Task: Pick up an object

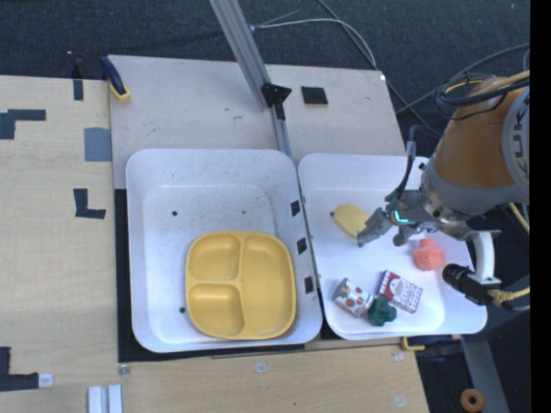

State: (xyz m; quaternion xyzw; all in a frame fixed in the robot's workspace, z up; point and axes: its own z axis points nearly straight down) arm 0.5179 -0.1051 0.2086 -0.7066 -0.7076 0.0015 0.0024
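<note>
The right bin point(320, 188) holds a pale yellow rounded object point(349, 219), a pink-red lump point(427, 255), a red and white carton point(400, 291), a small printed can point(351, 297) and a dark green piece point(382, 313). My gripper point(389, 231) hangs over the middle of this bin, just right of the yellow object and left of the pink lump. Its two dark fingers point(372, 230) are spread apart, with nothing between them.
In the left bin point(146, 196) lies a yellow divided plate point(240, 284). A grey metal pole point(245, 41) slants down from the top to the bins' far edge. Cables trail across the dark floor at the upper right.
</note>
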